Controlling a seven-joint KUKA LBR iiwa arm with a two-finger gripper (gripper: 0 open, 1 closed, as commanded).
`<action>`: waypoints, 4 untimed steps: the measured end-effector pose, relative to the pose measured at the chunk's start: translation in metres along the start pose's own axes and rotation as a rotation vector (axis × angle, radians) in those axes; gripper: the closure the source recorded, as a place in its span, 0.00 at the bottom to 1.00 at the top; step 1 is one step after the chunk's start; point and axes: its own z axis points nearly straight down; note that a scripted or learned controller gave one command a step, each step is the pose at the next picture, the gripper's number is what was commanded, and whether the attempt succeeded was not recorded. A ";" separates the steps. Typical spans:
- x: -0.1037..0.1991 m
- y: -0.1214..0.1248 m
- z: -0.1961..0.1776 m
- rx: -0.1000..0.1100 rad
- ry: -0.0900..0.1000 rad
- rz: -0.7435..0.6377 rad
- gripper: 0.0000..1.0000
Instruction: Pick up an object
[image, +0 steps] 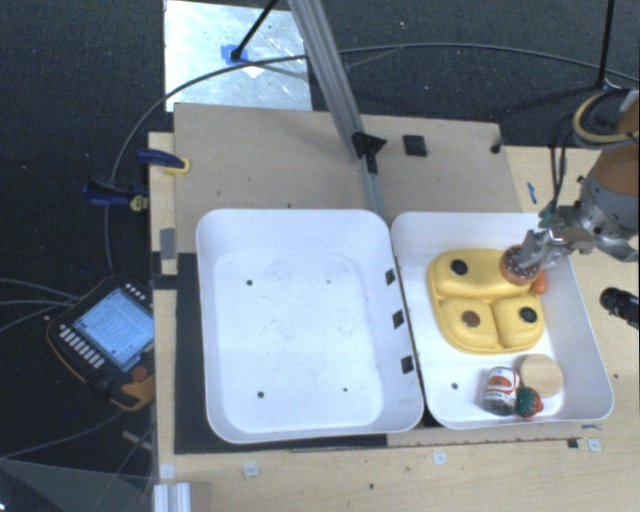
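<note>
Dark, speckled flooring surrounds a pale wooden surface (290, 160) that carries two shallow white plastic bins with rounded corners, set side by side. Nearest the camera, at the front of the right bin (585, 330), a small cylindrical can (499, 389) with a red and white label lies beside a round tan disc (541, 374) and a little red and green piece (528, 402) just in front of that disc. Behind these sits a smooth yellow moulded tray (480, 300), lobed like a clover, with three shallow hollows holding dark spots. At the tray's far right lobe rests a small round brownish object (519, 265) with a speckled rim, and a bit of orange (540, 284) shows just beside it. The gripper (530, 252) comes in from the right on the grey arm (610, 215) and sits right over that round object, touching or nearly so; whether its fingers are apart or closed on it I cannot tell. The left bin (300, 320) has a matt floor with a few tiny dark dots. Off the surface to the left lies a handheld pendant (105, 335) with a lit blue screen, amid thin cables. Farther back, a grey metal pole (335, 80) slants up from a black clamp (368, 146).
</note>
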 end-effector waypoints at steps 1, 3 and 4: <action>0.053 0.008 -0.014 0.001 0.002 -0.003 1.00; 0.164 0.024 -0.023 0.002 0.004 -0.005 1.00; 0.224 0.034 -0.033 0.001 0.005 -0.005 1.00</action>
